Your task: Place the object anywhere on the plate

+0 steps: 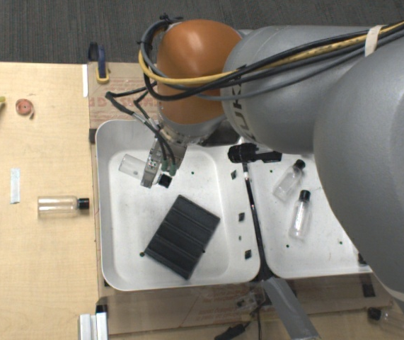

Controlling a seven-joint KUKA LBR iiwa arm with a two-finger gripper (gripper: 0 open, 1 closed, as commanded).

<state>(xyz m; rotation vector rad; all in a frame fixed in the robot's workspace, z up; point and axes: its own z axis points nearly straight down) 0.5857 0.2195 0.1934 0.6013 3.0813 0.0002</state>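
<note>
Camera view: pincer (pixel 156 174) hangs narrow over the vial (pixel 129 165); spread, straddle it, then carry to plate (pixel 182 235).

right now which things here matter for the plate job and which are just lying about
Part of the job:
- gripper, over the left bin
- black ridged plate in the left bin
- small clear object beside the gripper, probably the one to place

Just lying about:
- two clear vials in the right bin
- clear bottle on the bench
- small red disc
</note>
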